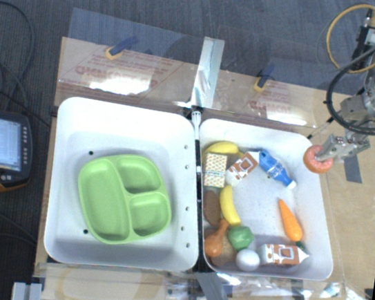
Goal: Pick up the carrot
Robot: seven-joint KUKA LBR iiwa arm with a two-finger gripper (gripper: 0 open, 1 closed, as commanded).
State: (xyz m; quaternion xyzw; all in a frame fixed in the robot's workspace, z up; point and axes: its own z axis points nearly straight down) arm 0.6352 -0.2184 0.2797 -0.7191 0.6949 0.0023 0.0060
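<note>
Camera view shows the gripper (341,146) hanging over the right bin's (319,200) far right corner, beside a round orange-pink thing (318,160); I cannot tell how its jaws stand or whether they grip it. Below and left of the gripper, the smooth, tapered orange carrot (289,220) lies in this shallow white bin among bananas (229,204), small cartons and a blue bottle (274,168). Further left, a glossy green divided tray (123,198) sits in the left bin (79,129).

light: bright, even, overhead | glare: plastic sheet (117,81) behind bins | shadows: soft | focus: slightly soft
</note>
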